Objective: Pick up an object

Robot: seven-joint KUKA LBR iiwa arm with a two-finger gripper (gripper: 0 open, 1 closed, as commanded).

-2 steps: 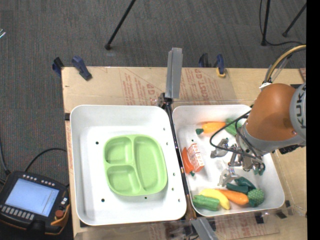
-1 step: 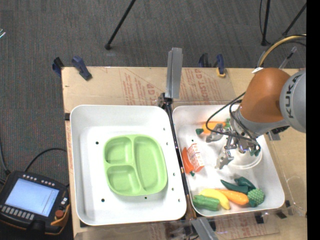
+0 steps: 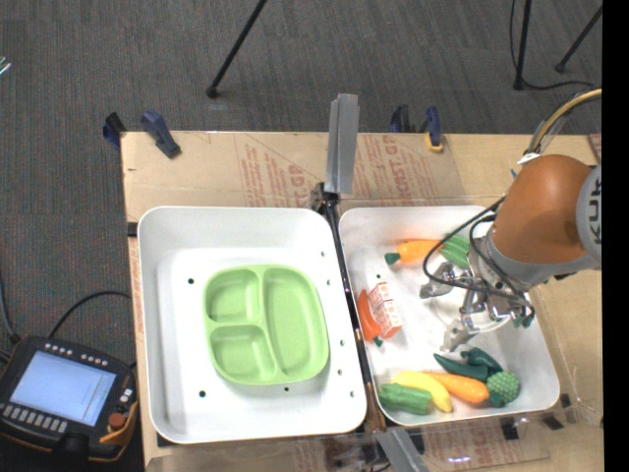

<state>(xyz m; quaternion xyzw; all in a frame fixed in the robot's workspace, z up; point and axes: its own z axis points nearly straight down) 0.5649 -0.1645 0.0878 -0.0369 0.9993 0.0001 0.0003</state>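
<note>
My gripper (image 3: 445,313) hangs low over the middle of the right bin (image 3: 423,222), its two fingers spread open over bare bin floor with nothing between them. An orange carrot (image 3: 417,251) and a green piece (image 3: 454,249) lie just beyond it toward the back. A red-and-white packet (image 3: 378,315) lies to its left. Along the bin's front edge sit a green pickle (image 3: 405,397), a yellow banana (image 3: 427,383), an orange piece (image 3: 465,389), a dark green pepper (image 3: 470,364) and a broccoli (image 3: 503,388).
The left bin (image 3: 162,254) holds a light green divided plate (image 3: 265,323). A grey post (image 3: 343,155) stands at the back between the bins. A teach pendant (image 3: 64,391) lies on the floor at lower left.
</note>
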